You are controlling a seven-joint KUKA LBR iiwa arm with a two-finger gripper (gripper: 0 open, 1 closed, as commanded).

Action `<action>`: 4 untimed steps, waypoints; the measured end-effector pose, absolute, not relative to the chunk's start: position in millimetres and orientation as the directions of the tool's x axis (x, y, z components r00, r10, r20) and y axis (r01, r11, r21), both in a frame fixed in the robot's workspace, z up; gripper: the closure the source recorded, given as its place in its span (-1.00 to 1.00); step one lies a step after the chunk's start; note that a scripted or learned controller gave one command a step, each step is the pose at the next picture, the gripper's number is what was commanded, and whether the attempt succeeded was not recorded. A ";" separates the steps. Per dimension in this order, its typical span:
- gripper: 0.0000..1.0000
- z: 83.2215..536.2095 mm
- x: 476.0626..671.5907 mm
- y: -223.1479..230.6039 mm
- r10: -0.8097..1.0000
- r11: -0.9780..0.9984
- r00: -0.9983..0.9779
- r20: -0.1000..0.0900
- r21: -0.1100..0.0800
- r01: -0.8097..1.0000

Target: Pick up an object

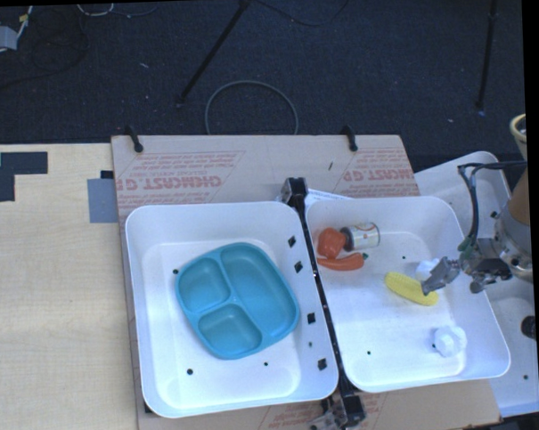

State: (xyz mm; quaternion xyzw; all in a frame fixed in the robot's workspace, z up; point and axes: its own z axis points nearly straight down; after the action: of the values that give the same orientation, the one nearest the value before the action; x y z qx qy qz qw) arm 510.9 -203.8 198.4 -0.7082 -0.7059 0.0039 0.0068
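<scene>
- Worktop [60,308]: a pale wooden surface carrying two shallow white bins side by side on a cardboard sheet.
- Left bin [161,375]: holds a blue divided plate [237,298] with three compartments, lying flat near the middle.
- Right bin [392,365]: holds the candidate objects. A yellow banana-shaped piece [406,288] lies toward the right side; an orange piece [335,251] with a small metal can [363,236] just beside it sits near the divider; a small white object [448,341] rests near the bin's lower right corner.
- End effector [440,275]: reaches in over the right bin's right wall, its tip just beside the right end of the yellow piece. Whether it is set wide or narrow cannot be told from this angle, and nothing is visibly caught in it.
- Task progress: judged early. Every object appears to rest on the bin floor; none is lifted. The approach to the yellow piece looks nearly made, while the grasp and the lift remain to be done.
</scene>
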 end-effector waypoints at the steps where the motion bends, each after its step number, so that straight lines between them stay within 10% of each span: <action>1: -1.00 205.2 513.9 -203.7 1.000 0.000 0.000 0.001 -0.003 1.000; 3: -1.00 88.7 514.6 -205.6 1.000 0.000 0.000 0.003 -0.007 1.000; 4: 1.00 101.6 515.0 -206.9 1.000 -0.004 0.004 0.002 -0.004 1.000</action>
State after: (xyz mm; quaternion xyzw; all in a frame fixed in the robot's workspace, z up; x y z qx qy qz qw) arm 515.0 -206.9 101.6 -0.7084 -0.7058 0.0009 0.0023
